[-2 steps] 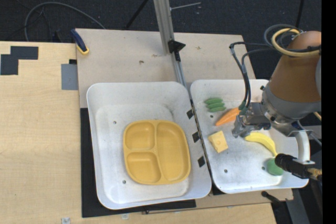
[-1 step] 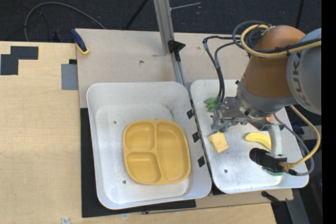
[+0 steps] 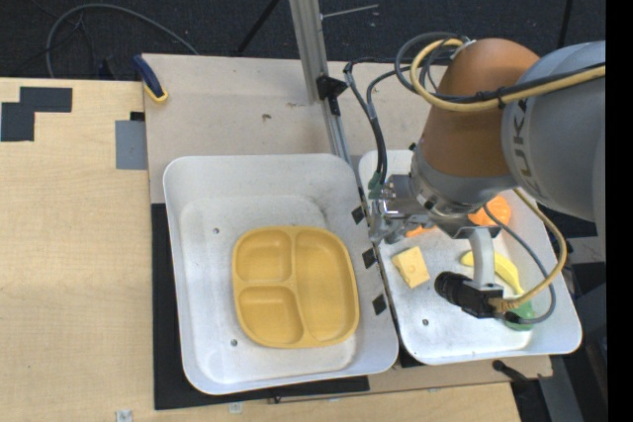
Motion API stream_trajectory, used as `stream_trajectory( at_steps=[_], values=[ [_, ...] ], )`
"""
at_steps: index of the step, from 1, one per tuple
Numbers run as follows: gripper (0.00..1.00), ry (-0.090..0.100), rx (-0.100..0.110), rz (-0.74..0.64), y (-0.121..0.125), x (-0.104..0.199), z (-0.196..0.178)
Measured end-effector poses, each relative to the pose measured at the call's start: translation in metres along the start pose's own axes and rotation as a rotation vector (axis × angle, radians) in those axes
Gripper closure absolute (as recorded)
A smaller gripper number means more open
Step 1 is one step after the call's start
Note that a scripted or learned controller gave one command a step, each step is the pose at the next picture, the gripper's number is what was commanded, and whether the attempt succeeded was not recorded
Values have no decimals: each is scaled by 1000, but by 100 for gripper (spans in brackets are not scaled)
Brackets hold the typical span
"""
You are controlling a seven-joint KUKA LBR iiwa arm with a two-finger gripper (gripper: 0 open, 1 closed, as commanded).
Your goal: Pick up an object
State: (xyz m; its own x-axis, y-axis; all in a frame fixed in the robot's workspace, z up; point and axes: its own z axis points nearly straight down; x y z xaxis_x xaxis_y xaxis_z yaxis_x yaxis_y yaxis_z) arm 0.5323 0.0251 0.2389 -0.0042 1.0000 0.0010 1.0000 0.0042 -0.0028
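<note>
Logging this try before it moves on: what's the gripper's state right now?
Gripper: cannot be told; it is over the right bin, near the yellow block.

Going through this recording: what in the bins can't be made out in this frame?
All in the camera view:
- Right bin: its far part is hidden under the arm.
- Orange thing: only a sliver shows past the wrist, so its shape is unclear.
- Yellow thing: partly covered by robot parts, too little shows to name it.
- Green thing: small, half hidden behind cable, cannot be identified.
</note>
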Motion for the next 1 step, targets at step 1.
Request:
stream_trajectory(
  at_steps=[1],
  values=[
    [100, 1, 0, -2, 7, 59, -4]
  ],
)
